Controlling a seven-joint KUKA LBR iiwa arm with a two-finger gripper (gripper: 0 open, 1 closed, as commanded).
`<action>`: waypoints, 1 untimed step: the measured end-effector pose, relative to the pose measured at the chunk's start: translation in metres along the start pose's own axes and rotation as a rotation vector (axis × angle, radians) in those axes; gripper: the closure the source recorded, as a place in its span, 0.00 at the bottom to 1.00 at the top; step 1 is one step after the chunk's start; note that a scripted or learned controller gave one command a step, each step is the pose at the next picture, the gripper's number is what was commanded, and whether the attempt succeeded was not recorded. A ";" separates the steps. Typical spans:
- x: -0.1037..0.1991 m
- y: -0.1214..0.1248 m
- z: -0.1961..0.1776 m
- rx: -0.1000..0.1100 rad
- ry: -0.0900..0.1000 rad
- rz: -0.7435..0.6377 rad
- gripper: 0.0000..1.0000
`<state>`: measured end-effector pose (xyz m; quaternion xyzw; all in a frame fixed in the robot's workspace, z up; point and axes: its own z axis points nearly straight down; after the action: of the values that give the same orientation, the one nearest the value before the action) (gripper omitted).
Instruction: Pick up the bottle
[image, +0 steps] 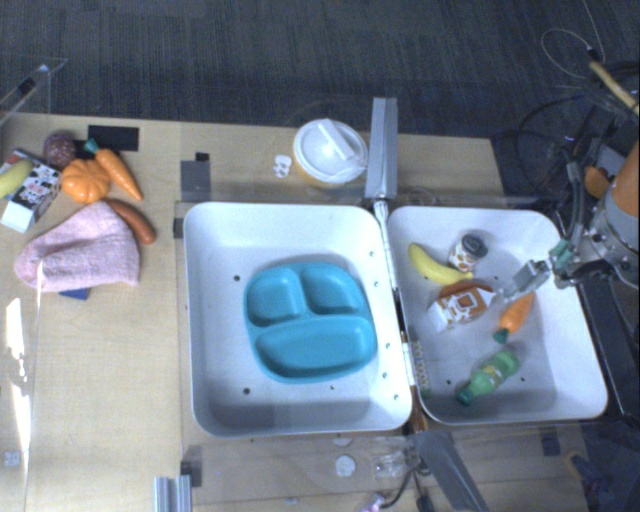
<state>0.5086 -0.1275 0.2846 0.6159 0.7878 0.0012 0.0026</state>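
1. I am reaching in from the right, and my gripper (527, 277) is hanging over the right bin (590, 385), close to its right wall.
2. My gripper is pointing toward the middle of the right bin, and I cannot tell if it is open or closed, because it is looking too small and too blurred.
3. Nothing is showing in my gripper.
4. The bottle (489, 376) is lying on its side in the right bin, in the lower part, with its green body slanting and its dark cap toward the lower left.
5. The bottle is lying apart from my gripper, below it, with the carrot (515, 313) between them.
6. The carrot is lying in the right bin just under my gripper; I cannot tell if they are touching.
7. The carton (461, 303) is lying in the middle of the right bin, just left of the carrot.
8. The banana (432, 265) is lying in the upper left part of the right bin, and the can (468, 248) is sitting just beside it, to the right.
9. The left bin (210, 330) is standing against the right bin, and it is holding a blue tray (310, 320) with three compartments.
10. A white bowl (329, 151) is sitting on the bench above the two bins, near the place where they are meeting.
11. Far to the left of the right bin, a pink cloth (80, 250) and some toy vegetables (100, 178) are lying on the bench.
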 end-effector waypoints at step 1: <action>-0.009 -0.024 0.193 -0.001 -0.001 -0.110 0.00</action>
<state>0.4886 -0.1420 0.0915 0.5718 0.8204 0.0010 0.0031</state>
